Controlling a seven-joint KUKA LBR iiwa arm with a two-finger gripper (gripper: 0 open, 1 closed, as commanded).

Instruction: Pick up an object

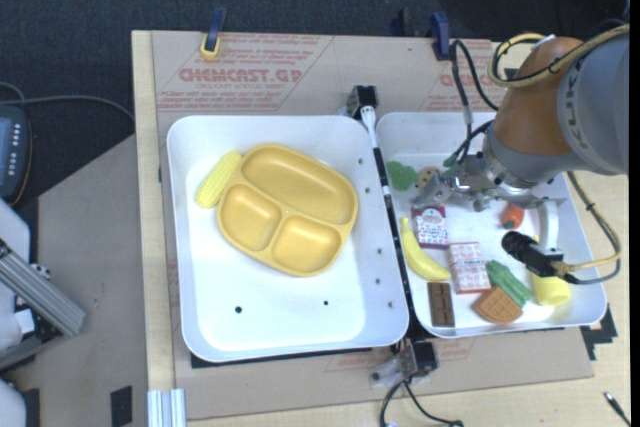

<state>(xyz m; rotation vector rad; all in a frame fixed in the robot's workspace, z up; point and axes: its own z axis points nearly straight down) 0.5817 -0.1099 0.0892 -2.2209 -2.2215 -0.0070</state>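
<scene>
Camera view: end effector low over right bin, grip state unclear.

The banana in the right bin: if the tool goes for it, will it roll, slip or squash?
The banana looks like smooth moulded plastic, so it is probably stiff and light, and may slip between narrow fingers. Its curve suggests it would pivot rather than roll. It lies beside the bin wall and small cards, so a push could jam it.
</scene>
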